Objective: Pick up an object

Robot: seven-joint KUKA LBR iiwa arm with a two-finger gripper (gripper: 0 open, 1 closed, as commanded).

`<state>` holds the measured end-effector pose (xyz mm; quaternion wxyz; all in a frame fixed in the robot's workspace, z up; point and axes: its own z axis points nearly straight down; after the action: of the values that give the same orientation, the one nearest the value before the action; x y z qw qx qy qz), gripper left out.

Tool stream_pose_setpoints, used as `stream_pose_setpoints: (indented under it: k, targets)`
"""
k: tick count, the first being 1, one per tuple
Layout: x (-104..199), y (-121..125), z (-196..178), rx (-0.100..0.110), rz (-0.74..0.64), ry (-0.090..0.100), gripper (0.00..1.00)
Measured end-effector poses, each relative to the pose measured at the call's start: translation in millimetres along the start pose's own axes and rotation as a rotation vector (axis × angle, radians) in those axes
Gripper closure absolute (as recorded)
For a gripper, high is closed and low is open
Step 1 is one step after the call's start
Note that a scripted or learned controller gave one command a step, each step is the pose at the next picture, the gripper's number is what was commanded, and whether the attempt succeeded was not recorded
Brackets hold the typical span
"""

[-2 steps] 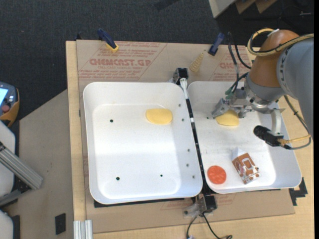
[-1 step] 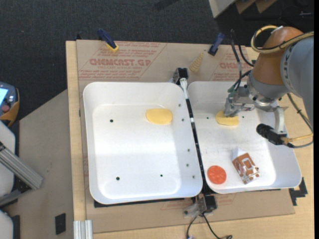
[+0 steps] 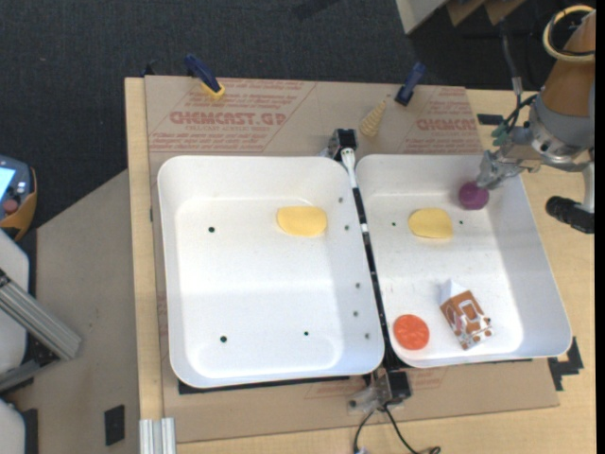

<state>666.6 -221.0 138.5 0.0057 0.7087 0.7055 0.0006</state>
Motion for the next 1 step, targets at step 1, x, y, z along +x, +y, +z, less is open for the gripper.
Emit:
stream_pose_setpoints:
  k: [1]
  targets:
    - [105.8, 4.5, -146.0, -0.010, -0.016, 0.007, 1.00]
